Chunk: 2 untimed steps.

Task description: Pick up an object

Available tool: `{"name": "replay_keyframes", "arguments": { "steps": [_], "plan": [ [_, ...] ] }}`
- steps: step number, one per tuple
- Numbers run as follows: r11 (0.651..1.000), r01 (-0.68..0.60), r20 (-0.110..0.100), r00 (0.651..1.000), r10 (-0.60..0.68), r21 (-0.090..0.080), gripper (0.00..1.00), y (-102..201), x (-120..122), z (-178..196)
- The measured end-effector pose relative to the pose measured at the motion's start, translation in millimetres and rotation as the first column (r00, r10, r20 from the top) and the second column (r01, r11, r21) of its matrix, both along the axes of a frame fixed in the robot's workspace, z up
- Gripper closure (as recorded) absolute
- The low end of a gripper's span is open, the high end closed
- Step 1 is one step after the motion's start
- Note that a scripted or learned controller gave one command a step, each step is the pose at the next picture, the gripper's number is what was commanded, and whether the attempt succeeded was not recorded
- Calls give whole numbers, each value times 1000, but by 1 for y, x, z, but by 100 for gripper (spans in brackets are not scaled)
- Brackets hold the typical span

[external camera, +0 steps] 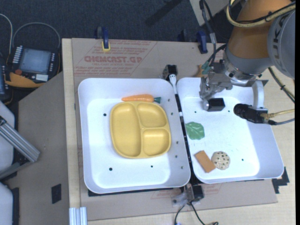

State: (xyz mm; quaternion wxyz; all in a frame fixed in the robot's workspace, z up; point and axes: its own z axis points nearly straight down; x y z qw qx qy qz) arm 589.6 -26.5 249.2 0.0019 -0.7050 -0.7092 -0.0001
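Arm: grey with an orange band, entering from the upper right of the frame. Gripper: low over the upper part of the right bin. Whether its fingers stand apart or together cannot be told; nothing is seen held.

Right bin contents, all candidates for the pick:
- green leaf-shaped piece, centre-left of the bin, below the gripper in the frame.
- orange-brown wafer, lower left of the bin.
- round speckled cookie, just beside the wafer.

Left bin contents:
- yellow divided plate, three compartments, at centre.
- carrot, lying flat just beside the plate's upper edge.

Step in hand, by judgement: approach and selection. The leaf piece is nearest and stands apart from the others, so it looks the cleanest target. The wafer and cookie sit close together, so a descent there risks nudging one while closing on the other. A centred, vertical descent should serve best.

Writing: the brown board under the bins bears red print, which appears to read "CHEMCAST GP"; smaller lines are illegible.
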Motion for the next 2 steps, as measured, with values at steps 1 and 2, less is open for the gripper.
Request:
{"name": "replay_keyframes", "arguments": {
  "steps": [1, 2],
  "plan": [
    [1000, 0, -2, 1000, 0, 0, 100, 54, -26, -14],
    [1000, 0, -2, 1000, 0, 0, 100, 105, -41, -29]
  ]
}}
